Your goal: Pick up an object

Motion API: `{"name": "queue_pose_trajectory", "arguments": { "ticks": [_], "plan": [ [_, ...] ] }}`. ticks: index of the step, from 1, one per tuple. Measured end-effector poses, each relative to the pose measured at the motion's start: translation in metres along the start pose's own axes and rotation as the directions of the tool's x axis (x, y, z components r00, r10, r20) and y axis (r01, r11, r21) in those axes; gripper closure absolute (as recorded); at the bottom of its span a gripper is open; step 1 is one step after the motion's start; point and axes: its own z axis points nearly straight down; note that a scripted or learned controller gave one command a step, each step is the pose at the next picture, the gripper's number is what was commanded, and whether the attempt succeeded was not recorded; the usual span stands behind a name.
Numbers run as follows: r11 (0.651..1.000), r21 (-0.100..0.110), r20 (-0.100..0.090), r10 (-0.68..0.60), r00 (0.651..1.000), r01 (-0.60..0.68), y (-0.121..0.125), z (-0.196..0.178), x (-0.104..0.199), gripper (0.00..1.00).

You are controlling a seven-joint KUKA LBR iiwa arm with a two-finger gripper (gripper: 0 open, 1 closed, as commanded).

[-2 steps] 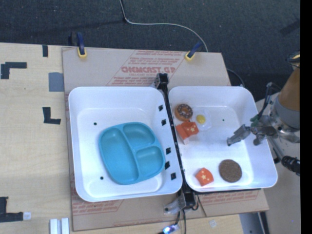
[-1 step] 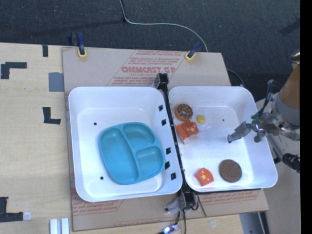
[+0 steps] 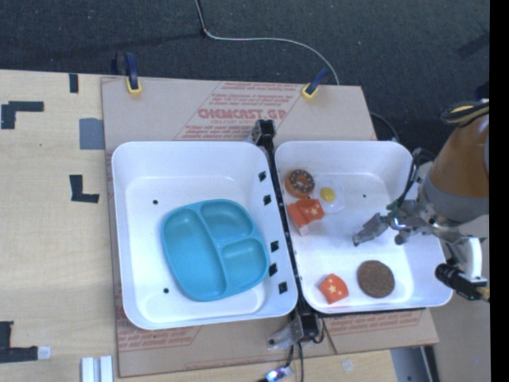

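Observation:
The right bin holds a chocolate donut with sprinkles, a small yellow piece, an orange-red block, a red and orange piece and a round brown cookie. My gripper hangs over the right part of this bin, above and slightly right of the cookie. It is open, with one dark finger pointing left and nothing between the fingers. It touches none of the objects.
A blue divided plate lies in the left bin. The grey and orange arm comes in over the right bin's right rim. Two clamps hold the cardboard at the back.

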Motion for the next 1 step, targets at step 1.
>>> {"name": "queue_pose_trajectory", "arguments": {
  "ticks": [1],
  "plan": [
    [1.0, -0.001, 0.001, 0.0, 1.0, 0.0, -0.0007, 0.0539, 0.0009, 0.0]
  ]
}}
